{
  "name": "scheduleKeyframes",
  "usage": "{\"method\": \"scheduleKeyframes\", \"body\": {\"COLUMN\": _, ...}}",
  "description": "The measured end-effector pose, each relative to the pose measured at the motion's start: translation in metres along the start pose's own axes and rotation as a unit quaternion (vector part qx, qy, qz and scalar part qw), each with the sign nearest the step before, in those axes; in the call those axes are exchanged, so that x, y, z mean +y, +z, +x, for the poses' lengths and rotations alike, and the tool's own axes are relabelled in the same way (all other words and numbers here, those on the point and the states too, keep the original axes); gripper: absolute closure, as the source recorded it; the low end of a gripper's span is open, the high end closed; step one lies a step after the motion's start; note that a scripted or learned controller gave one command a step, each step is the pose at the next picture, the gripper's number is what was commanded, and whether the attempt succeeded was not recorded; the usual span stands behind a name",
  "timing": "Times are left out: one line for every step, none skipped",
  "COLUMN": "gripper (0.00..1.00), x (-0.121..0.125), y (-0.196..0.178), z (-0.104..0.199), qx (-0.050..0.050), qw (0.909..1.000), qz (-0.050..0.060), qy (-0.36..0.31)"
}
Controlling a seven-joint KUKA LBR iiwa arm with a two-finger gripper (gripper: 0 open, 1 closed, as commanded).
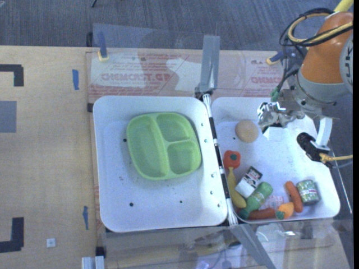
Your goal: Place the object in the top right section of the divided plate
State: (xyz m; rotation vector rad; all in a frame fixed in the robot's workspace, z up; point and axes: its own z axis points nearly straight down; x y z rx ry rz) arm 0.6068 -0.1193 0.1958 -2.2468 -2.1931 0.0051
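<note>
The gripper (271,116) is hanging over the top of the right bin (331,206), just beside a round tan ball-like thing (246,131) that is lying alone on the white floor, and it is probably the thing to be moved. From this high, slanted view nobody can tell how the pincer is standing, and nothing is showing inside it. The green divided plate (163,145) is waiting in the left bin (112,206) with all its parts bare, while the other toys, like the green bottle (259,195) and the carrot (291,196), are sitting bunched at the bottom of the right bin, well apart from the arm.
</note>
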Motion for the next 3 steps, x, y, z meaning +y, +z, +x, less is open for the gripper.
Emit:
{"method": "scheduleKeyframes", "body": {"gripper": 1.00, "x": -0.023, "y": -0.024, "z": 0.067, "qx": 0.001, "qw": 0.9879, "qz": 0.001, "qy": -0.155}}
{"method": "scheduleKeyframes", "body": {"gripper": 1.00, "x": -0.034, "y": 0.009, "z": 0.160, "qx": 0.001, "qw": 0.9801, "qz": 0.001, "qy": -0.199}}
{"method": "scheduleKeyframes", "body": {"gripper": 0.00, "x": -0.034, "y": 0.009, "z": 0.159, "qx": 0.000, "qw": 0.9802, "qz": 0.001, "qy": -0.198}}
